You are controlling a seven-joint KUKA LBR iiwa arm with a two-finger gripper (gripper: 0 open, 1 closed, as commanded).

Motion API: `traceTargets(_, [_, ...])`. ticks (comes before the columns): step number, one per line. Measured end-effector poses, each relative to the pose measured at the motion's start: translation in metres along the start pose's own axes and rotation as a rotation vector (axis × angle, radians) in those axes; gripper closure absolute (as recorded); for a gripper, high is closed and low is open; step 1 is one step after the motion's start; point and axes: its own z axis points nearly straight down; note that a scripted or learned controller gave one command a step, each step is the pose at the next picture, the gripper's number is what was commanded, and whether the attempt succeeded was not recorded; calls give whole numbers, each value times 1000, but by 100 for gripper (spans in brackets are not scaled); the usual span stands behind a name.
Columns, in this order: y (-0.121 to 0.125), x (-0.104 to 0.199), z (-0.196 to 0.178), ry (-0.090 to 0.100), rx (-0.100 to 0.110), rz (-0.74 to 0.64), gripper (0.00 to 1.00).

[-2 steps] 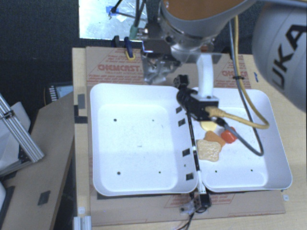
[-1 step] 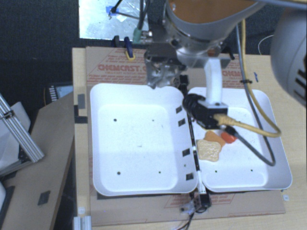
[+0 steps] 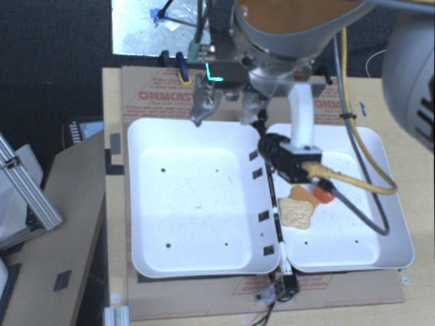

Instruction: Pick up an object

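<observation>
**Nothing picked yet, arm hangs over far rim of left bin**

Nearest me, front edge of the desk (image 3: 204, 303) w/ cardboard sheet under both bins. Left bin (image 3: 146, 250) shows just its white floor, a few dark dots. Right bin (image 3: 394, 250) has the goods: a tan toast-like piece (image 3: 296, 213) near the divider, and just behind it, touching or nearly so, a small orange-red bit (image 3: 323, 195). Partly over them sits a black fitting w/ yellow hose (image 3: 353, 180), so more could be hidden there, can't say.

Further back, the gripper (image 3: 224, 111) hovers by the far rim of the left bin, well apart from both objects. Jaws look spread, nothing between them as far as I can see, tho it's blurry.

Behind that, grey wrist and orange band (image 3: 292, 9).

My read: task hardly begun. Left to do: cross to right bin, drop, clamp, lift.
</observation>
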Motion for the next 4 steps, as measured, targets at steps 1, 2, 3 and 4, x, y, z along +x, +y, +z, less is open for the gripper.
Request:
traceTargets(1, [0,0,-11,2,-3,-6,100])
traceTargets(2, [1,1,-22,3,-4,-13,100])
traceTargets(3, [1,1,-22,3,-3,-14,0])
traceTargets(4, [1,1,-33,4,-5,-19,100])
